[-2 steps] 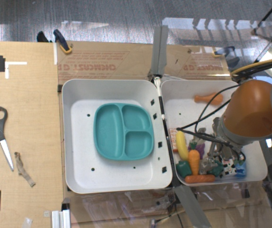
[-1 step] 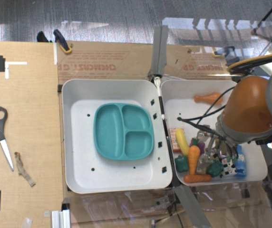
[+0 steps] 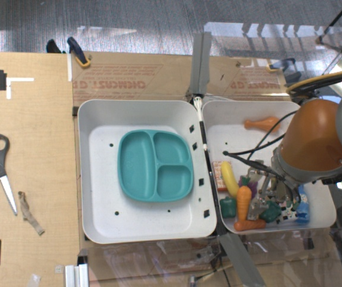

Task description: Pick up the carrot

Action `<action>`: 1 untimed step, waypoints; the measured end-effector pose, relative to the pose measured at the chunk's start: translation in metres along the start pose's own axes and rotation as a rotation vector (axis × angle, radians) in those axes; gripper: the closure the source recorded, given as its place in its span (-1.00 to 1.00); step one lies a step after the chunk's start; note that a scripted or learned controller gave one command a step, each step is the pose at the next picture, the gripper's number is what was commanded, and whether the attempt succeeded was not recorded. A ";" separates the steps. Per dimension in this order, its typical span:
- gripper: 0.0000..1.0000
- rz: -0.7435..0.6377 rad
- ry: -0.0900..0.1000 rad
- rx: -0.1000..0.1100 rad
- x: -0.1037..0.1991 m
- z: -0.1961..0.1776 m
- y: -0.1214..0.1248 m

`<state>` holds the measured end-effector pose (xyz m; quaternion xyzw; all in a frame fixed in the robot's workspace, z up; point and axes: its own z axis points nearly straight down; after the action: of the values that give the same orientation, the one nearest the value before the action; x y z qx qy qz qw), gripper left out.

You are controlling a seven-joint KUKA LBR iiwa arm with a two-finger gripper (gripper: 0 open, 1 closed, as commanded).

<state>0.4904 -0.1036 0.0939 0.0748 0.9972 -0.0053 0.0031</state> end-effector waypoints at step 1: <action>-1.00 0.039 -0.012 -0.005 0.007 -0.001 -0.003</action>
<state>0.4827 -0.1051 0.0952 0.0941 0.9955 -0.0030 0.0092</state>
